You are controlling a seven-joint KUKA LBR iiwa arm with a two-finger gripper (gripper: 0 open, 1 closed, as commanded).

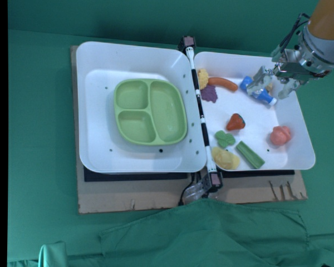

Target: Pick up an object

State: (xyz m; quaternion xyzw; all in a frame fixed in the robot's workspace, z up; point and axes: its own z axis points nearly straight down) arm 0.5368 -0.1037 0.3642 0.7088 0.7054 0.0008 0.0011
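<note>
My gripper (pixel 272 84) hangs over the far right part of the right bin (pixel 300 121), fingers spread and open. Just below and to its left lies a blue and white toy (pixel 255 90), its right end under the fingertips and not gripped. Spread over the same bin are an orange sausage (pixel 222 83), purple grapes (pixel 209 94), a yellow piece (pixel 202 78), a red strawberry (pixel 236 122), a green leafy piece (pixel 224 139), a green stick (pixel 250 154), a yellow fruit (pixel 226 158) and a pink lump (pixel 280 135).
The left bin (pixel 94 65) holds a light green divided plate (pixel 150 111). A white rail with black ends (pixel 199 107) runs between the bins. Green cloth (pixel 211 232) lies in front of the bench.
</note>
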